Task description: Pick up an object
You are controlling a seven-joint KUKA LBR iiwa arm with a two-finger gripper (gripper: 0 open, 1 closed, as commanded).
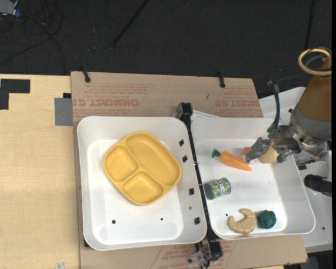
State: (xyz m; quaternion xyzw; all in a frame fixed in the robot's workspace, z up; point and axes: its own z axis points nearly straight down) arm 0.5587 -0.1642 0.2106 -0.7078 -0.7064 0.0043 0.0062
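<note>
The end effector [261,150] sits low by the right bin's [291,209] right edge, beside the carrot [235,160]; its grip I can't tell.

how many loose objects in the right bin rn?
4 visible: orange toy carrot near the middle, green can below it, tan croissant-shaped piece and dark green round lump at the front. A beige item by the gripper may be a fifth.

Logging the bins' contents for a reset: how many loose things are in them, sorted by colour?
Yellow: 1, divided plate
Orange: 1, carrot
Green: 2, can, ball
Tan: 2, croissant, piece at the hand
Total: 6
</note>
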